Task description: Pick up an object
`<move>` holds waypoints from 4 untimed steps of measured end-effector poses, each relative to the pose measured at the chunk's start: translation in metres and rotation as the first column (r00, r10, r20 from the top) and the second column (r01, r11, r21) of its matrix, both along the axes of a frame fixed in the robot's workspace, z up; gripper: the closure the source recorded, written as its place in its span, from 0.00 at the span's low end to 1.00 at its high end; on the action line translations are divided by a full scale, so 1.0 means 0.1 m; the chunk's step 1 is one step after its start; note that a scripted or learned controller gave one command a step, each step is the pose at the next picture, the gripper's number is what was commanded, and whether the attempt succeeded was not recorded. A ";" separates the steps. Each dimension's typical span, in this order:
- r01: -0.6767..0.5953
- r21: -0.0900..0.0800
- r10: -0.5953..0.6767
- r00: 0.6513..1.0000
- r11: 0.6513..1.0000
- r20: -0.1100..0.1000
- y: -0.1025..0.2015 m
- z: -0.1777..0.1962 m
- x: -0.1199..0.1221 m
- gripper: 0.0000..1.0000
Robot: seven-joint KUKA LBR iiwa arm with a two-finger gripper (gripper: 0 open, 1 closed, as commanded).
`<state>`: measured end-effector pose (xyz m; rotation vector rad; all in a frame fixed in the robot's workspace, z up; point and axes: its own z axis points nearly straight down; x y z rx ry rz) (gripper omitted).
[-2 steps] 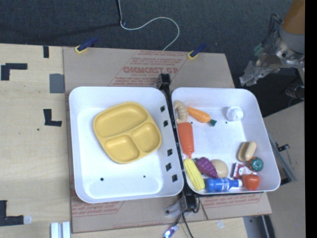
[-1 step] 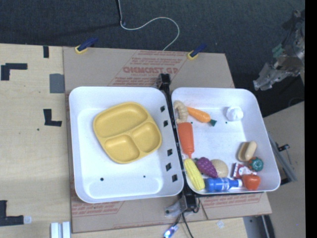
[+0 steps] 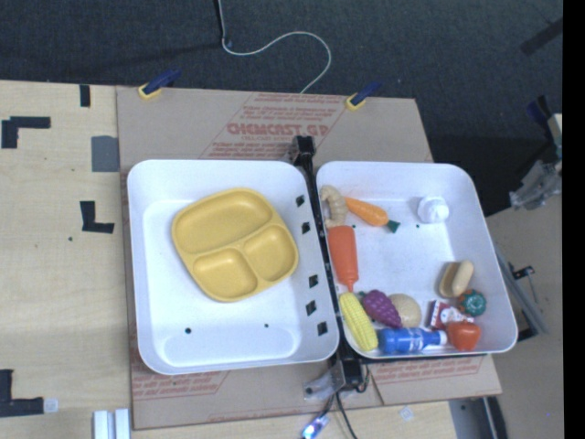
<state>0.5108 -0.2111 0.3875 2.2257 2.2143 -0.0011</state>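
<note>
The right bin (image 3: 475,210) holds several toy foods: an orange carrot (image 3: 367,212), a long red-orange piece (image 3: 344,254), a yellow corn cob (image 3: 358,321), purple grapes (image 3: 380,307), a blue bottle (image 3: 408,340), a red tomato (image 3: 464,336), a bun (image 3: 455,279) and a white cap (image 3: 432,209). A yellow divided plate (image 3: 236,243) lies in the left bin (image 3: 146,273). My gripper (image 3: 541,187) appears as a grey shape at the right edge. It is outside the right bin, well away from every object and holding nothing.
Both bins sit on a cardboard sheet (image 3: 265,126) on the wooden bench. A white cable (image 3: 274,44) loops over the dark floor behind. Black clips (image 3: 315,277) line the wall between the bins.
</note>
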 end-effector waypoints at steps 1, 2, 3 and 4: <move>-0.004 0.001 0.004 1.000 1.000 0.001 -0.13 0.27 -0.28 1.00; -0.012 0.004 0.012 1.000 1.000 -0.004 0.59 -0.02 -0.27 1.00; -0.011 0.002 0.011 1.000 1.000 0.001 1.12 0.27 -0.26 1.00; -0.009 0.003 0.009 1.000 1.000 -0.009 1.48 -0.37 -0.28 1.00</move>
